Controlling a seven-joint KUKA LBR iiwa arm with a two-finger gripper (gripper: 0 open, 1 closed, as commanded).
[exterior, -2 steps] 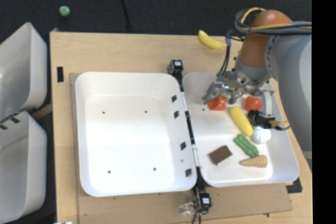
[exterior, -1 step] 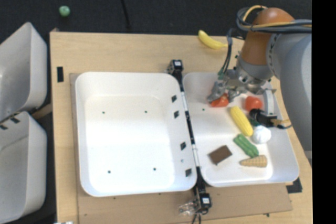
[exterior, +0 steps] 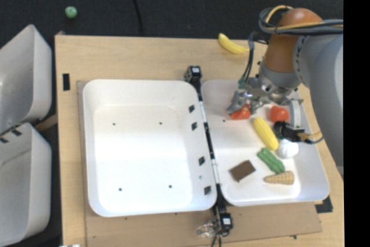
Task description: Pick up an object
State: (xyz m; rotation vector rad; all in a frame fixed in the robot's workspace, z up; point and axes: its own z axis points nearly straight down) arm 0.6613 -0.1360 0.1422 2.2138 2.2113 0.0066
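- Far to the gripper's left sits the left bin (exterior: 141,147), a white tray well apart from the hand.
- The gripper (exterior: 247,102) hangs low over the upper part of the right bin (exterior: 231,185), and whether it is released or clenched on anything I cannot tell from this slant.
- A small red-orange piece (exterior: 241,113) lies right at the gripper's tip, apparently touching it; this looks like the likeliest target, though no grasp can be confirmed.
- To do this step well, the hand should settle squarely over that piece, close firmly, then lift straight up so nothing slips out sideways.
- Below the gripper and well apart, a brown block (exterior: 242,170) lies flat near the bin's front.
- Just right of the hand lie a red object (exterior: 278,113) and a yellow corn cob (exterior: 265,132); crowding here could spoil a clean closing.
- Further down to the right rest a green piece (exterior: 270,160), a white ball (exterior: 287,149) and a tan cone (exterior: 280,179).
- Above the hand, outside the bin, a banana (exterior: 232,45) lies on the bench (exterior: 133,58).
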